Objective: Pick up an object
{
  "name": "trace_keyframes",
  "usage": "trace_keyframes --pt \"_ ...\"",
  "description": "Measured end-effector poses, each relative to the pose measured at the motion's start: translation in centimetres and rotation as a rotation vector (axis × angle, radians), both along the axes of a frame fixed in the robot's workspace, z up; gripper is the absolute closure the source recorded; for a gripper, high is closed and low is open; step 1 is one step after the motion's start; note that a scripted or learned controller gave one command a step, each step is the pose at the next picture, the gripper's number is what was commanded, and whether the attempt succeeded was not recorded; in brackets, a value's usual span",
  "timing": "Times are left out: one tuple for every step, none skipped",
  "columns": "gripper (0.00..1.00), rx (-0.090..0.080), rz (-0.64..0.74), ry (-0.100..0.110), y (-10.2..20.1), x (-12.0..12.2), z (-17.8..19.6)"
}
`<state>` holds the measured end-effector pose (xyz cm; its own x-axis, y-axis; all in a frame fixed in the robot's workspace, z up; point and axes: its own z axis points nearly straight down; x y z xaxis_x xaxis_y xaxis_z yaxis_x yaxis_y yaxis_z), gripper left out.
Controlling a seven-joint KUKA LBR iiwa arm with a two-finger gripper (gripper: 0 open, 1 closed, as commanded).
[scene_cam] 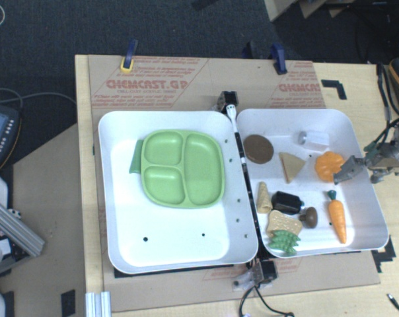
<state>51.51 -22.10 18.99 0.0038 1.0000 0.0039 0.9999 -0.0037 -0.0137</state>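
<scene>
Orange pepper (329, 166) and carrot (337, 219) lie in right bin's (362, 238) right side.

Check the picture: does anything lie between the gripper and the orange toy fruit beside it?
Nothing visible does. The gripper sits at the right bin's right side, directly next to the orange toy fruit; the carrot lies below, out of the way.

A green plate (183, 168) lies in a white bin (120, 197); the carrot (337, 220) is orange.

Gripper (350, 171) beside orange fruit (328, 165)
</scene>
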Motion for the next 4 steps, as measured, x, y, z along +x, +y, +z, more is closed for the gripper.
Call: trace_keyframes --pt "0.00 -0.004 0.004 -0.014 0.0 0.3 0.7" --pt "0.00 -0.002 0.005 -0.010 0.9 0.9 -4.3" --pt "0.00 0.004 0.005 -0.008 0.4 0.4 -10.0" --pt "0.00 0.002 0.005 -0.011 0.6 0.4 -10.5"
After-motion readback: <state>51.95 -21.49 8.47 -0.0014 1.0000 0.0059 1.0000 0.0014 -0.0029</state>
